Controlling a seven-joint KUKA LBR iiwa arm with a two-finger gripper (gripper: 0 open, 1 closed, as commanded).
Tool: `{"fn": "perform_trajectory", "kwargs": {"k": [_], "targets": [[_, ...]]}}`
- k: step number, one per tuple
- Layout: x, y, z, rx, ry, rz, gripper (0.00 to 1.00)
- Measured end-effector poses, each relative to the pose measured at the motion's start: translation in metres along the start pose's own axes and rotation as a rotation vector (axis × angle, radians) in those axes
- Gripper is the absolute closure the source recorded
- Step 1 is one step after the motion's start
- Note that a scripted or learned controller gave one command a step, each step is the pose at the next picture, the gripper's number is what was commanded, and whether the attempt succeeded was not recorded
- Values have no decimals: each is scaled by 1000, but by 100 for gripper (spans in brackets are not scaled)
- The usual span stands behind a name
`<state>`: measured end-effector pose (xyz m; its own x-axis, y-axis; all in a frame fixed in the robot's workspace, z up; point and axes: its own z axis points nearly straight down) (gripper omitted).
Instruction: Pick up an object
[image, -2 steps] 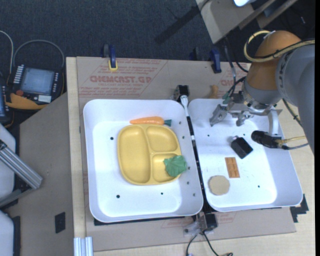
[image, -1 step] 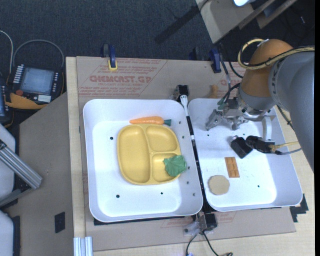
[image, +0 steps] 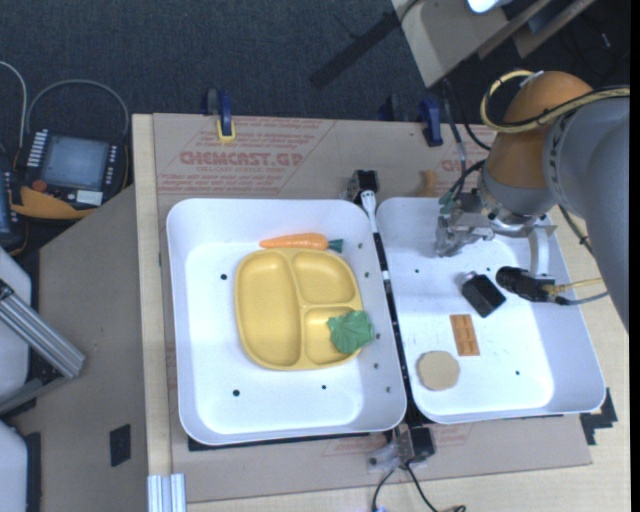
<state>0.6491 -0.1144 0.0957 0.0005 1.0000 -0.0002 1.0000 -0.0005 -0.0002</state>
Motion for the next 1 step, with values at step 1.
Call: {"fn": "perform_trajectory", "kwargs": {"k": [1], "targets": [[-8,8,-54,-6,-2,0,100]]}}
